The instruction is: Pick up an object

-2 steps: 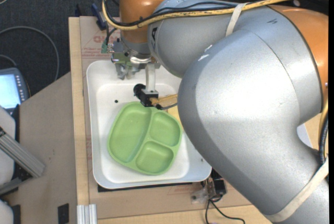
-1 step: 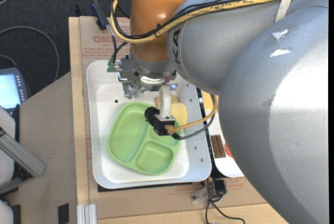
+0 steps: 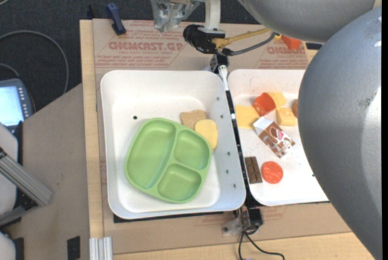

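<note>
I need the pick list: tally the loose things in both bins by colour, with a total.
Green: 1, the divided tray
Yellow: 4, at
Orange-red: 2, at
Tan: 1
Brown: 1, the dark bar
White and brown packet: 1
Total: 10; the arm may hide more.
</note>
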Tool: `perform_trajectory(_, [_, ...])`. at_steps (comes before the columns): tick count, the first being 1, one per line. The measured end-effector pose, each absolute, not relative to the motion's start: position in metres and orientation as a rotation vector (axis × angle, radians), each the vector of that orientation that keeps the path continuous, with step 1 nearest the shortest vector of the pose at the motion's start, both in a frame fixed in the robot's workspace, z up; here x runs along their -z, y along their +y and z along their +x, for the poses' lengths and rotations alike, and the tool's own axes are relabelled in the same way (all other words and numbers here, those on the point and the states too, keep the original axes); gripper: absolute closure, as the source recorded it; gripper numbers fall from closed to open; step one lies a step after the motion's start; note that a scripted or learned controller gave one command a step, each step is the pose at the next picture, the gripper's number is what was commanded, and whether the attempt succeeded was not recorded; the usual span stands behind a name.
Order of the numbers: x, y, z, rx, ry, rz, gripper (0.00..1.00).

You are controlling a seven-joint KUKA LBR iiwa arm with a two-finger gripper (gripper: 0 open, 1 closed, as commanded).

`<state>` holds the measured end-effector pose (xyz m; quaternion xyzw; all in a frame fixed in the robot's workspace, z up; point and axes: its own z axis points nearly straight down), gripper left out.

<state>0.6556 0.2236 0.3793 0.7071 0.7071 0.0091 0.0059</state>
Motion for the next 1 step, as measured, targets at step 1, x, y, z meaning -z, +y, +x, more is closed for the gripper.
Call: perform_trajectory(1, [-0.3687,0.2247,0.6522,0.000,2.223,2.220,0.00])
